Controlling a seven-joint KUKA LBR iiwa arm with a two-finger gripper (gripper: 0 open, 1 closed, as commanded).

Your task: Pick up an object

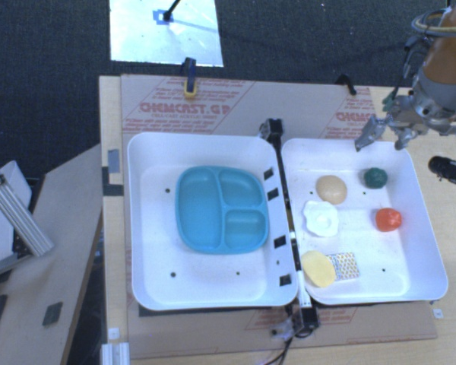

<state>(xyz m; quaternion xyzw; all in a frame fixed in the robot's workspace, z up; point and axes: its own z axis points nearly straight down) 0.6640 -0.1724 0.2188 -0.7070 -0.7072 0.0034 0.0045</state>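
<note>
Two shallow white bins sit side by side on the bench. The left bin point(148, 204) holds one item: a blue divided tray point(220, 209) with three compartments, lying flat near the bin's centre with bare floor on all sides.

The right bin point(425, 265) holds six loose objects. A tan rounded piece point(331, 188) lies in the upper middle, just above a white fried-egg shape point(321, 219), the two close or touching. A dark green ball point(375, 177) sits toward the upper right, and an orange-red ball point(388, 219) sits below it, apart from it. In the lower left of this bin a yellow rounded piece point(318, 268) lies against a small patterned packet point(344, 266).

The right-hand wall and the lower right corner of the right bin have open floor. The upper left corner is also bare. The green ball is the object nearest the back rim.

The gripper point(386, 131) hangs at the upper right of the frame, above the back rim of the right bin, with its two fingers point(367, 134) spread apart and nothing between them. The green ball lies just below it in the frame.

Around the bins: a metal plate point(166, 21) at upper centre, a yellow clamp point(190, 88) on the board's back edge, and an aluminium rail point(11, 207) at the left edge.
</note>
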